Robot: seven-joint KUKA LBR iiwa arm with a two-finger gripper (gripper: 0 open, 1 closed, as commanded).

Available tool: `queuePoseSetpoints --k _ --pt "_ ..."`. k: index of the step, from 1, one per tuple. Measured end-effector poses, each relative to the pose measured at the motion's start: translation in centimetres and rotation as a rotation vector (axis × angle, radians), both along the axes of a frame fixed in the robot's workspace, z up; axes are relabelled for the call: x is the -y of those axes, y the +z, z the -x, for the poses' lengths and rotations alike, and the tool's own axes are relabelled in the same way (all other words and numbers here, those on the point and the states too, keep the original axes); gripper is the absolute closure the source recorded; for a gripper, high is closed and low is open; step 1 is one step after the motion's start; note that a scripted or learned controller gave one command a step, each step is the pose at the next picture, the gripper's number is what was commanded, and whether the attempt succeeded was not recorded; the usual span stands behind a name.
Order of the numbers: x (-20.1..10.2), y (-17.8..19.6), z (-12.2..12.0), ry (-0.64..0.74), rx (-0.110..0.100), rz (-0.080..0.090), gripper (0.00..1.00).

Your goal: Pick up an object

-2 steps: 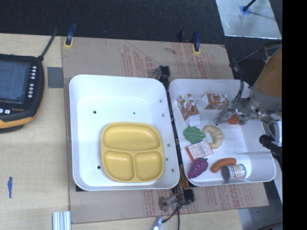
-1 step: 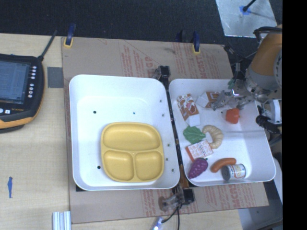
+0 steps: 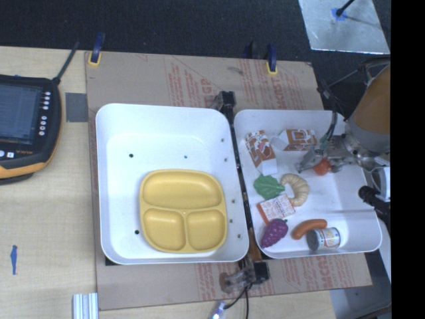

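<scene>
We see a small red-orange object (image 3: pixel 322 167), prob. a toy tomato, in the right bin (image 3: pixel 352 234), upper right part, right at the gripper (image 3: pixel 317 159). The gripper's grey fingers (image 3: pixel 309 160) splay down-left of the wrist, and the red object sits just beside or betw. them; we can't tell if it's actually clamped or only touched, and can't tell how far open the gripper is. The arm (image 3: pixel 372 108) comes in from the right, orange band above the grey wrist.

Rest of the right bin, going outward: a small carton w/ brown-white print (image 3: pixel 300 139) near the top, just left of the gripper; a second printed packet (image 3: pixel 259 148) at upper left, tilted. Below those, a green leaf-shaped toy (image 3: pixel 268 186) touching a tan curved pastry-like piece (image 3: pixel 297 186). Under them a small red-white box (image 3: pixel 275 209), then a purple grape bunch (image 3: pixel 274 232) at lower left. A sausage (image 3: pixel 309 228) lies near the bottom, just above a can (image 3: pixel 324 238) on its side, the two about touching.

The left bin (image 3: pixel 119 138) sits beside the right one, walls nearly touching. It holds a yellow tray w/ three compartments (image 3: pixel 184 210), lying flat in the lower half.

Both bins rest on a brown cardboard sheet (image 3: pixel 166 78) on the table (image 3: pixel 40 244), clipped at the far edge w/ blue clamps (image 3: pixel 97 47). At the left edge of the table lies a pendant w/ a dark screen & orange rim (image 3: pixel 26 125).
</scene>
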State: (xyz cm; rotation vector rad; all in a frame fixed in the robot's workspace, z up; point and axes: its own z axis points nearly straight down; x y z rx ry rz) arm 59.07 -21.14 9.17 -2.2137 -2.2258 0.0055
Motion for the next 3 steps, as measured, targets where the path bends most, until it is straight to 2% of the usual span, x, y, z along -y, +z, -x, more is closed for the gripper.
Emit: queuePoseSetpoints --k 1,2,3 --pt "0.2 1.1 -0.1 0.003 0.001 0.003 1.0" --pt "-4.4 6.9 -4.6 -0.001 0.003 -0.001 1.0" --pt "-12.2 11.6 -4.7 -0.001 0.002 -0.002 1.0"
